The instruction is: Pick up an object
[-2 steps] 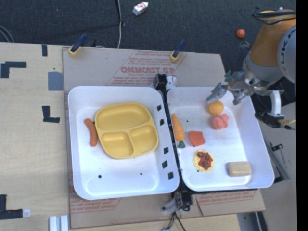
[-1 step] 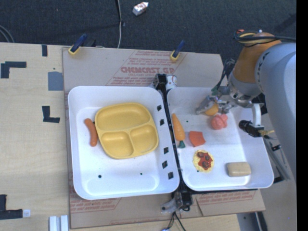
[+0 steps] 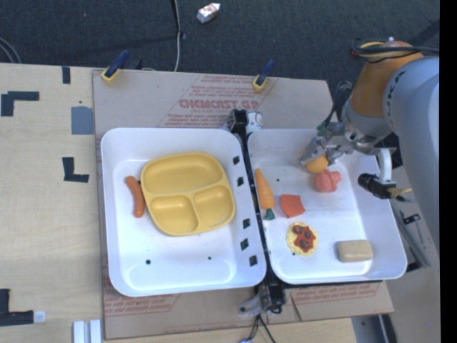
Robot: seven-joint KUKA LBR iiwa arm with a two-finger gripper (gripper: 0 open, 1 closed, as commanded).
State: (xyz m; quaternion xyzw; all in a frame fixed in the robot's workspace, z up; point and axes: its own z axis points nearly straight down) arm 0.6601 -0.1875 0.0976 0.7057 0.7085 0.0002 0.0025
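Grey arm (image 3: pixel 421 113) reaching in from right, orange-banded wrist bent down, claw (image 3: pixel 319 156) low, pointing left.

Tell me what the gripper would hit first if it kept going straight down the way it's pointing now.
Most likely the small yellow-orange piece right under the gripper in the right bin; the tip looks at or just above it. Depth is hard to judge from this slanted view.
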